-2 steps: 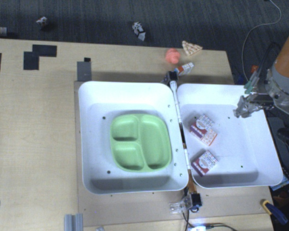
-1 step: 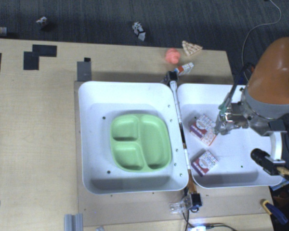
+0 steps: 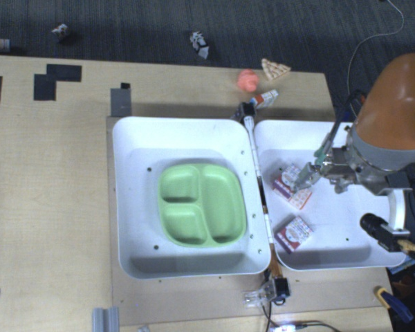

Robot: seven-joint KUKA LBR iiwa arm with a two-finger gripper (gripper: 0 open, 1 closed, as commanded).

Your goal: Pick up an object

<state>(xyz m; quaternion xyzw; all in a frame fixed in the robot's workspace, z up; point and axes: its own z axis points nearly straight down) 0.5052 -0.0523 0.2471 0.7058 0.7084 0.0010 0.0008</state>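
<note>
While the arm reaches in from three o'clock, its gripper (image 3: 306, 176) hangs low over the right bin (image 3: 346, 251), tips at the upper carton (image 3: 291, 186), probably lining up a grab. Whether that claw is clenched, I cannot tell. A second carton (image 3: 294, 232) lies at six o'clock of it.

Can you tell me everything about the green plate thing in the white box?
The green plate is a pale green tray, plastic by the look of it, with rounded corners and three sunken sections: two small ones on its left side, one long one on its right. It lies flat and right side up, slightly turned, on the floor of the left bin.
</note>
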